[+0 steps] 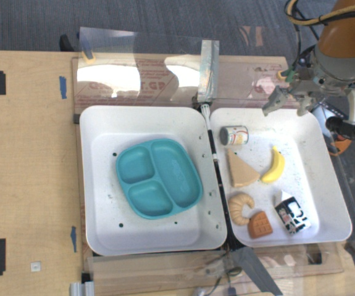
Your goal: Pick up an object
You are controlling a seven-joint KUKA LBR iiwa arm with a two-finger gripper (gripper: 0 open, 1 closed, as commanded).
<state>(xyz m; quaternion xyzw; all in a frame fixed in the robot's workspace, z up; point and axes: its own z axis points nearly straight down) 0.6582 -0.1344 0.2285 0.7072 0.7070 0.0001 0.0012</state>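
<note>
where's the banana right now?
In the camera view, the banana lies in the right bin, near its middle, just right of the sandwich wedge and below the small can.

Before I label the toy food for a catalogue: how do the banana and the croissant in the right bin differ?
The banana is bright yellow, while the croissant is tan. The banana is slim and gently bowed; the croissant is plump and curls into a tight C. The banana lies nearer the bin's middle, the croissant by its left wall. Both lie flat in the right bin.
</note>
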